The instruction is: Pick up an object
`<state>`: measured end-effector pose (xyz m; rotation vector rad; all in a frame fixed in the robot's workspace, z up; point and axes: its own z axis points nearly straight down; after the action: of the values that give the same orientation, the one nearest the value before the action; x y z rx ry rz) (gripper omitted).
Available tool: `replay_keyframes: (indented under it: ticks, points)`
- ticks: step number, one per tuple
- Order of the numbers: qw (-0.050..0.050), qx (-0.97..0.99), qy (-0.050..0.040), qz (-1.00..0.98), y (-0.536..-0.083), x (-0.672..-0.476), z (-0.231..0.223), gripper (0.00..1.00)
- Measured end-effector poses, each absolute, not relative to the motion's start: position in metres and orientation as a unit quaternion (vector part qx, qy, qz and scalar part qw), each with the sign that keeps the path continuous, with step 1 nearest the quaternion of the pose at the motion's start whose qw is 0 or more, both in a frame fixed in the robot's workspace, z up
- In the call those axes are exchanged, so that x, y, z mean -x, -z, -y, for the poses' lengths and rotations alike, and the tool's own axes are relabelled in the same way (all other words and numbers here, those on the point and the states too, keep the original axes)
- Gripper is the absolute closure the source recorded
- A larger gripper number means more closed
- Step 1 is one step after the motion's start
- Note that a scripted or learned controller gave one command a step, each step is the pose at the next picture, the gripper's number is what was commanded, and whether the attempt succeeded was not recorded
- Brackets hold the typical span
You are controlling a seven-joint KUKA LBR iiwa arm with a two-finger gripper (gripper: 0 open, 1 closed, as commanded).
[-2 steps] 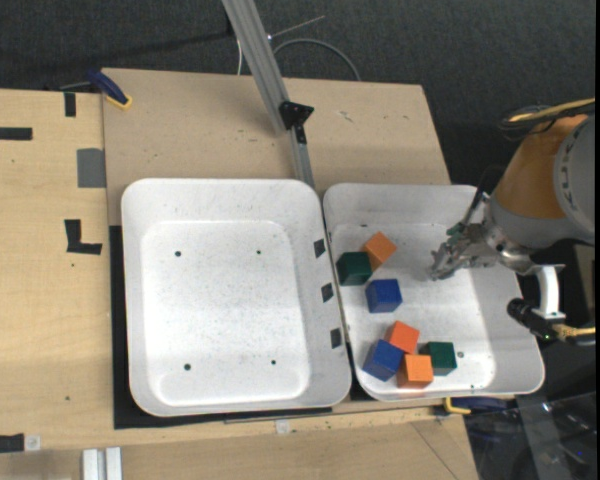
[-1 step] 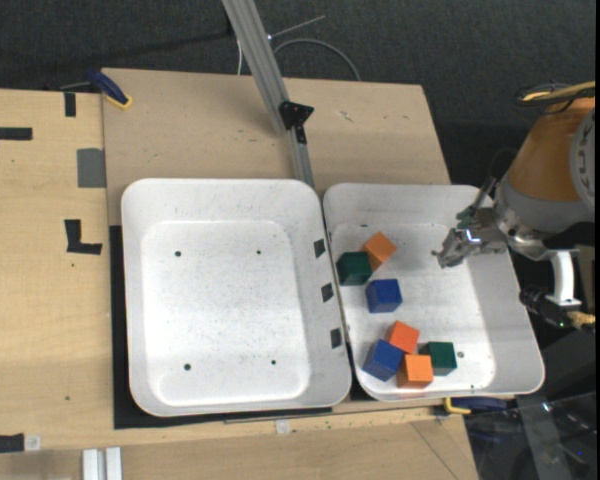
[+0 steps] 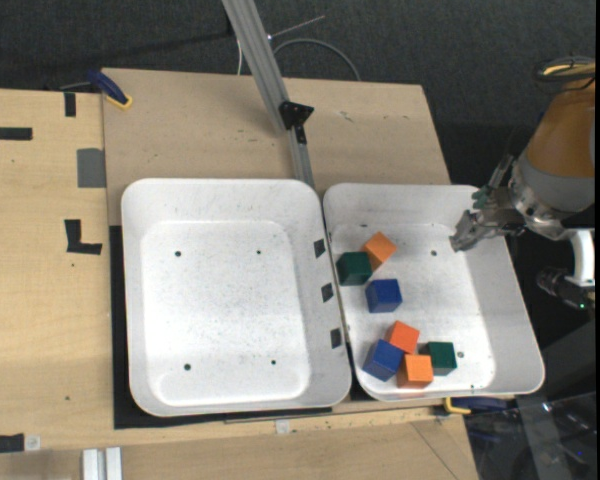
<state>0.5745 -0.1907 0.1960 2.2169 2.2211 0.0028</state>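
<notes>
The blocks lay in the right bin (image 3: 500, 298), in two loose groups. Near its middle we saw an orange cube (image 3: 380, 249) touching a dark green cube (image 3: 355, 268), with a blue cube (image 3: 384, 295) just below them. Toward the near edge, four more were crowded together: an orange one (image 3: 404, 336), a blue one (image 3: 383, 359), another orange one (image 3: 417, 370) and a green one (image 3: 441, 357).

We judged them light, rigid and flat-sided, so they should take a firm pinch across two opposite faces. The lone blue cube looked the easiest to reach cleanly.

The left bin (image 3: 140, 268) sat beside it. The gripper (image 3: 468, 231) hovered over the right bin's far right corner, well apart from the cubes and holding nothing; how wide it stood we could not tell.
</notes>
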Motion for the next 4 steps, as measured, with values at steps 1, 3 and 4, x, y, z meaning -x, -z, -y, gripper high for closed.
replay_keyframes:
  ticks: [1,3,4]
  points:
    - [0.003,-0.707,-0.0012,-0.708,-0.257,-0.571,0.196,1.0]
    - [-0.001,-0.705,-0.0001,-0.709,-0.252,-0.586,0.099,1.0]
    - [-0.001,-0.705,-0.0004,-0.71,-0.257,-0.594,0.047,1.0]
